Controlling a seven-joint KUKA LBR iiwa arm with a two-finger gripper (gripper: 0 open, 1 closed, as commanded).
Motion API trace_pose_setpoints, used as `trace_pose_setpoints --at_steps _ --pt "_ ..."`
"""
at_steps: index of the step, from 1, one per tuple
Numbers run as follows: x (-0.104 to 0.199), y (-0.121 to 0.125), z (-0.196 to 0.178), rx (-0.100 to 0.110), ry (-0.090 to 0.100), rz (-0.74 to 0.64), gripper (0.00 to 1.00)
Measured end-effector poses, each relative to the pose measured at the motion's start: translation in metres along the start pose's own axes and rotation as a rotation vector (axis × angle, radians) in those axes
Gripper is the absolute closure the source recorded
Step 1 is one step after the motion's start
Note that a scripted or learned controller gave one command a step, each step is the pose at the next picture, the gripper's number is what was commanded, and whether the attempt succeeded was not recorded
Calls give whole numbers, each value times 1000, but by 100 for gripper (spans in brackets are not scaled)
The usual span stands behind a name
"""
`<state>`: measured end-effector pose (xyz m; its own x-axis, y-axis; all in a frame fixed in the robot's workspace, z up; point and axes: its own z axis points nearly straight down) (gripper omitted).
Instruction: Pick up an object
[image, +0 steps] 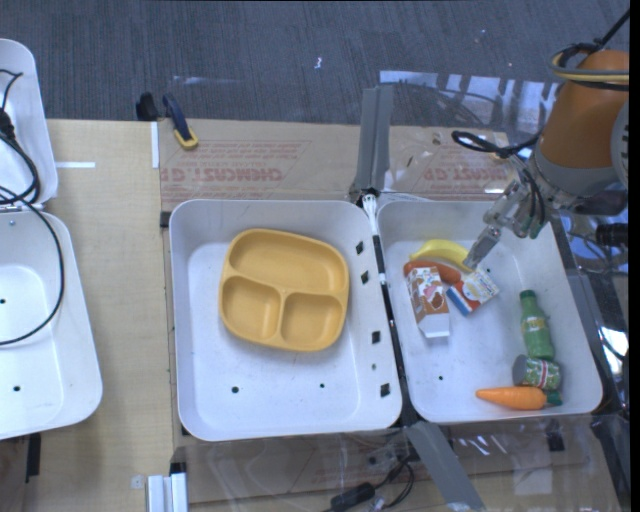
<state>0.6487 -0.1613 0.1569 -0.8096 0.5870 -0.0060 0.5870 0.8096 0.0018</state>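
Pick not yet made. Gripper (478, 250) lowered into right bin (585, 330), upper centre-right of frame — finger state impossible to tell. Just below the tip: small white packet (481, 288), carton (429, 298), yellow banana (443, 250). Nothing visibly lifted — grasp and raise remaining.

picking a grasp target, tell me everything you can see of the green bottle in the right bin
The small green plastic bottle has a lighter green cap at its far end and a label with a red and yellow patch around its middle. It lies on its side on the floor of the right white bin, near the right wall, its length running from near to far. Its near end touches or almost touches a green can lying there. An orange carrot lies just nearer still, apart from the bottle.
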Motion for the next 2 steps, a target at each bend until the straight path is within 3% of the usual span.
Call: trace_pose_setpoints --at_steps 1,2 --pt "24 -21 64 1 4 -100 0" --pt "23 -20 53 -2 -2 -98 100"
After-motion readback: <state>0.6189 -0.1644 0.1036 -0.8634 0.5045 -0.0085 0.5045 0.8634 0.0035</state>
